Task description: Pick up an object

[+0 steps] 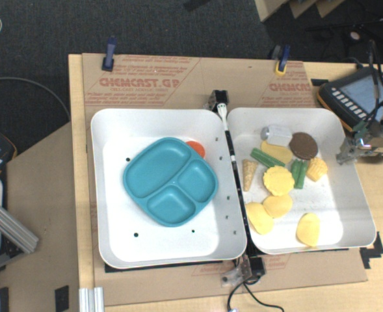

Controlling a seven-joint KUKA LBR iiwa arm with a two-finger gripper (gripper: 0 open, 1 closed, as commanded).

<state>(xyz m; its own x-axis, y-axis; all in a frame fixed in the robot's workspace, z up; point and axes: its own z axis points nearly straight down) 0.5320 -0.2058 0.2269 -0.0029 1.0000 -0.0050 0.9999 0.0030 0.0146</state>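
Because the toys (279, 181) lie packed close in the right bin (355, 194), a grab could go wrong. The gripper (355, 149) might push two toys at once, and both could slide away. The flat yellow chips (308, 229) sit low on the floor of the bin, so they look hard to get under and may slip out. The brown disc (303, 145) leans on the yellow piece beside it, and the corn (317, 169) touches the green stick (299, 172), so a poke at one may knock the other. A low reach could also bump the rim of the bin.

The gripper sits at the right rim of the right bin, near the corn and the disc. It holds nothing that can be seen. It is too small to tell if its grip is wide or closed.

The left bin (106, 174) has a blue tray (170, 181).
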